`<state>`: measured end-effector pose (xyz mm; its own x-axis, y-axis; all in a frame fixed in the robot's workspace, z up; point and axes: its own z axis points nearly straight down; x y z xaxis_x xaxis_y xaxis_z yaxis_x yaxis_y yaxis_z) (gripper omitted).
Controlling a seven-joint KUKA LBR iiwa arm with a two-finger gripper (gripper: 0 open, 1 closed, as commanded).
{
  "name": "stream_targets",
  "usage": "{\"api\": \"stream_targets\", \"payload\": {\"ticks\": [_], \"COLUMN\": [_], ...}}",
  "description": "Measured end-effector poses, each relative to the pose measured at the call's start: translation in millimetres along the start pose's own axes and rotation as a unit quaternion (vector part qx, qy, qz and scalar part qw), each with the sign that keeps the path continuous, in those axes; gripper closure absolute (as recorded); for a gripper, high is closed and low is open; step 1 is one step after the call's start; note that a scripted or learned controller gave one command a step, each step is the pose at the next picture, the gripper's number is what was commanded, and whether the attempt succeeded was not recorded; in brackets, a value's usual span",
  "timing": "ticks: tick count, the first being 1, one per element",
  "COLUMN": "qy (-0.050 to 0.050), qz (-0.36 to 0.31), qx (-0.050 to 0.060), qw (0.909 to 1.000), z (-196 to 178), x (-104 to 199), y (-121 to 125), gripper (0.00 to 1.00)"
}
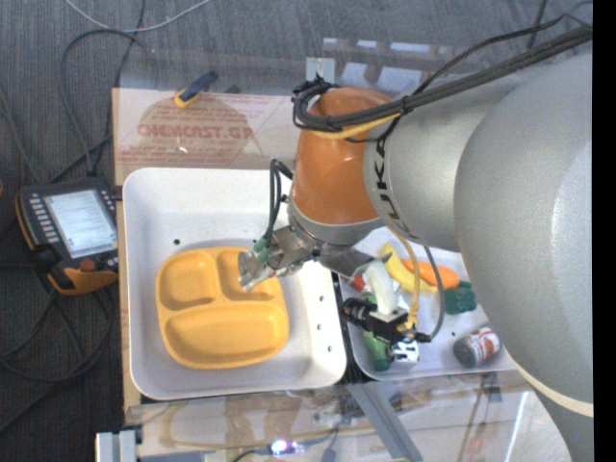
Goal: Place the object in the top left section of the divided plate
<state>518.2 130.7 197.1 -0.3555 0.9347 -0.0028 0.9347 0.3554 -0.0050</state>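
Note:
A yellow divided plate (207,340) lies in the left white bin (173,195), with two small sections at its top and one large section below. My gripper (256,268) hangs low over the plate's top right section, near the divider. A small greenish bit shows at the gripper's upper side (261,249); what it is cannot be made out. The top left section (188,279) is bare yellow. The orange wrist band (332,176) and the grey arm cover much of the right side.
The right bin (443,359) holds several items: an orange carrot (433,275), a green toy (460,299), a small can (476,345) and a yellow piece (390,258). A teach pendant (67,224) lies left of the bench. Cardboard (192,133) sits behind the left bin.

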Motion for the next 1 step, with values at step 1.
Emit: {"api": "stream_targets", "payload": {"ticks": [1], "qy": [0.0], "qz": [-0.083], "qx": [-0.001], "qw": [0.9966], "z": [-0.3], "x": [62.9], "y": [39.4], "gripper": [1.0]}}
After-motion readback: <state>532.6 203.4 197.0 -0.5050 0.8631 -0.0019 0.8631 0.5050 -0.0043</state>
